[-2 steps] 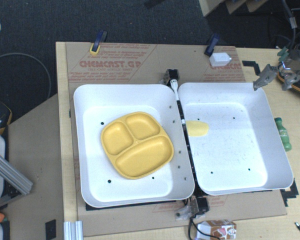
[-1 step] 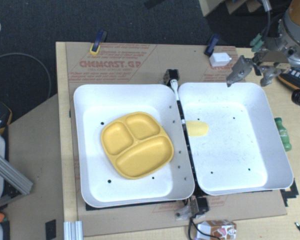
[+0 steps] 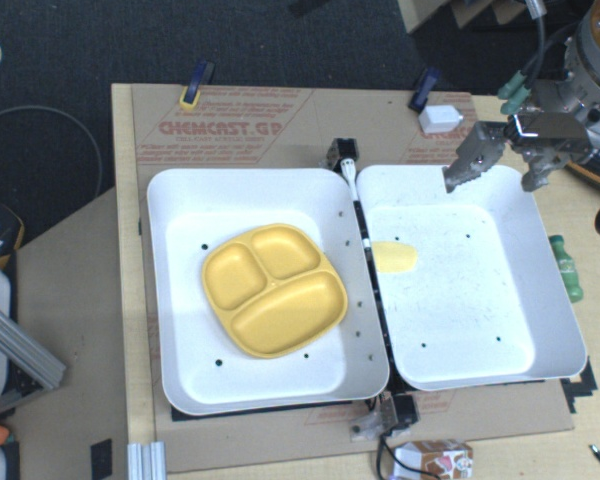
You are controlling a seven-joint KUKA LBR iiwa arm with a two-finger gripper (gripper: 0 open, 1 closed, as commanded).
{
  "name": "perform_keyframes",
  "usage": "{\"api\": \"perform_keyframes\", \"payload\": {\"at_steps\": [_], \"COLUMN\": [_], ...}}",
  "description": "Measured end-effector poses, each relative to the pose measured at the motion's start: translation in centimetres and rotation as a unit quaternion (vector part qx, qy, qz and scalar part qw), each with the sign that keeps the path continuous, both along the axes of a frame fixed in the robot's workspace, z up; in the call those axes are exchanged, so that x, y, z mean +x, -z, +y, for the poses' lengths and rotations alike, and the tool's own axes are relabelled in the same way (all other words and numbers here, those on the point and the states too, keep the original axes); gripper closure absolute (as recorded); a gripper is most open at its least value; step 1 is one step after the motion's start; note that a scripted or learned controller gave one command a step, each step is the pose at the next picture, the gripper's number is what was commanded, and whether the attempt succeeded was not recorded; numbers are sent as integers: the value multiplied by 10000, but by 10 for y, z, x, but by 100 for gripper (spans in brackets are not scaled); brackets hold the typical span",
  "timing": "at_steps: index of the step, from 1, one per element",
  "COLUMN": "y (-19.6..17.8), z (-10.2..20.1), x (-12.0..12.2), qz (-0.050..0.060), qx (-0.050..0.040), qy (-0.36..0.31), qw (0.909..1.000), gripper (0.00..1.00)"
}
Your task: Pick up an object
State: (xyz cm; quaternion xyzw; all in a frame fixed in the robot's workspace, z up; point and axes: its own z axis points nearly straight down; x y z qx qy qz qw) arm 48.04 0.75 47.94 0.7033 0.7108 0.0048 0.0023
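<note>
Yellow plate (image 3: 273, 290) sits low in the left bin (image 3: 170, 268); my claw (image 3: 500, 165) hangs wide open and empty over the right bin (image 3: 540, 268). I'd cross left and pinch the plate's raised rim.

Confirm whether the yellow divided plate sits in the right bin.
No, the yellow divided plate lies in the left bin; the right bin has a small yellow piece.

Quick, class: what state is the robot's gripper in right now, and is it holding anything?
Gripper: open, fingers spread apart, holding nothing, above the far edge of the right bin.
</note>
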Motion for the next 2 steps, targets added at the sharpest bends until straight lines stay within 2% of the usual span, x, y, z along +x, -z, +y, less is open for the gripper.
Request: {"api": "perform_keyframes", "payload": {"at_steps": [1,2], "y": [-5,73], "z": [-4,40], "x": [3,-2], "qz": [26,101], "qx": [-23,-19], "qy": [44,29], "qw": [10000,9999], "gripper": [100,100]}}
